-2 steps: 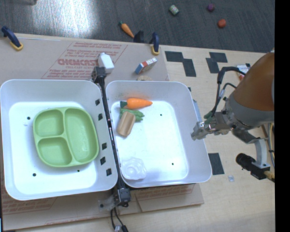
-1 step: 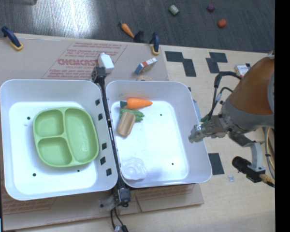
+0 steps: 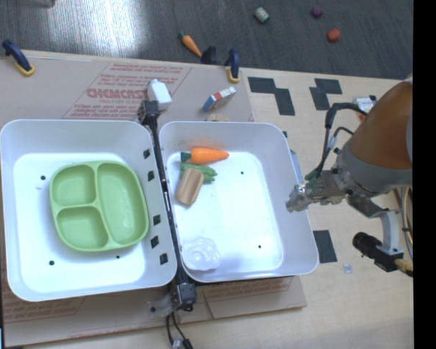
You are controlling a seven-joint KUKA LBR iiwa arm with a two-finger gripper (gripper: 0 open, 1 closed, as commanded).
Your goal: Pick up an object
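Overhead at the bench: grey two-finger gripper (image 3: 298, 198) at the 3 o'clock rim of the shallow white right-hand bin (image 3: 275, 133), on the end of the grey arm with the orange band (image 3: 381, 133) reaching in from 3 o'clock; nothing visibly in its grasp, and whether clenched or released cannot be told from this angle

Candidates for the pick well apart from it, across the bin floor: orange plastic carrot with green top (image 3: 207, 154) lying flat at 12 o'clock; just below it, tan cylindrical block (image 3: 189, 186) tilted at about 10 o'clock, touching a small green leafy piece (image 3: 201, 171) that sits between the two; crumpled clear plastic item (image 3: 201, 253) at 7 o'clock, near the front wall

In the shallow white left-hand bin (image 3: 14, 133), pale green three-compartment plastic plate (image 3: 98, 204) at centre

Beyond the bins at 12 o'clock, on red-printed brown cardboard (image 3: 80, 86): small red, white and blue box (image 3: 219, 99), with blue clamps (image 3: 233, 64) on the far edge and a second small orange carrot (image 3: 191, 44) on the dark floor
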